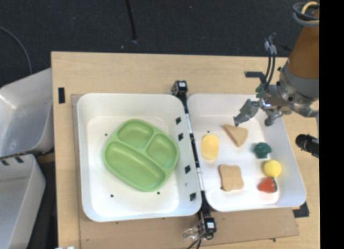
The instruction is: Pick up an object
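- Nearest the camera, at 6 o'clock on the bench (64, 76), a small black fitting with pale wires (200, 229) sits at the near end of the seam between the two bins. A matching black fitting (179, 87) sits at the far end, at 12 o'clock.
- My gripper (259, 115) hangs over the far part of the right bin (293, 199), at about 1 o'clock from that bin's middle. Its two fingers are spread apart, one slanting out toward 8 o'clock and the other toward 5 o'clock, and nothing sits between them. I am grasping nothing.
- The tan wedge (236, 134) lies just beside my fingertips, at 7 o'clock from the gripper. I cannot tell whether the nearer fingertip touches it.
- The right bin holds six loose pieces, one of each:
  - the tan wedge;
  - a yellow oval piece (210, 147), at 9 o'clock from the wedge and near the seam;
  - a tan square slice (231, 178), at 6 o'clock in the bin;
  - a small dark green piece (262, 149), at 4 o'clock from the wedge;
  - a yellow ball (272, 168), at 5 o'clock from the green piece;
  - a red piece (267, 185), touching or nearly touching the ball's 6 o'clock side.
- The left bin (86, 199) holds one green divided plate (141, 154) with three compartments, lying flat near its middle.
- There are two bins and one arm.
- The small pieces are blurred, so I cannot make out what the green and red ones are. My arm's orange band (305, 54) is cut off at 3 o'clock.
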Motion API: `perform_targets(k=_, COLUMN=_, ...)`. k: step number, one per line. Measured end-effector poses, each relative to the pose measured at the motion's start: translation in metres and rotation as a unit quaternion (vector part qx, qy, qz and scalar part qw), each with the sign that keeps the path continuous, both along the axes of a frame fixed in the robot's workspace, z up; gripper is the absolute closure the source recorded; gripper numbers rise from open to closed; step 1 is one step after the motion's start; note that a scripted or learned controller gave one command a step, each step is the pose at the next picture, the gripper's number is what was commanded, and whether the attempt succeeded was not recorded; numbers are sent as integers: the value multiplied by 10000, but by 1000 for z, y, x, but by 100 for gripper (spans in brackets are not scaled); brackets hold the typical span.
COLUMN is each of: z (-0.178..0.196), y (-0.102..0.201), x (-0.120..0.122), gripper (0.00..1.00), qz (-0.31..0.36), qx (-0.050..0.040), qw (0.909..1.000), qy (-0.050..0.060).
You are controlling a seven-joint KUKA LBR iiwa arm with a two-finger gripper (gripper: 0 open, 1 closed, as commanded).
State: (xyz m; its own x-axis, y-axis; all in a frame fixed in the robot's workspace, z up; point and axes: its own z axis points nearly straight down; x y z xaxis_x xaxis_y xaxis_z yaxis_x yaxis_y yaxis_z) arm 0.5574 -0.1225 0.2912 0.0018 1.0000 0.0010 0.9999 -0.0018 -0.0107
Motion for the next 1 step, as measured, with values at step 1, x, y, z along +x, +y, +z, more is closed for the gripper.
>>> perform_targets(k=1, z=6, y=0, x=2, gripper=0, qz=16, qx=-9, qw=10000, qy=-61)
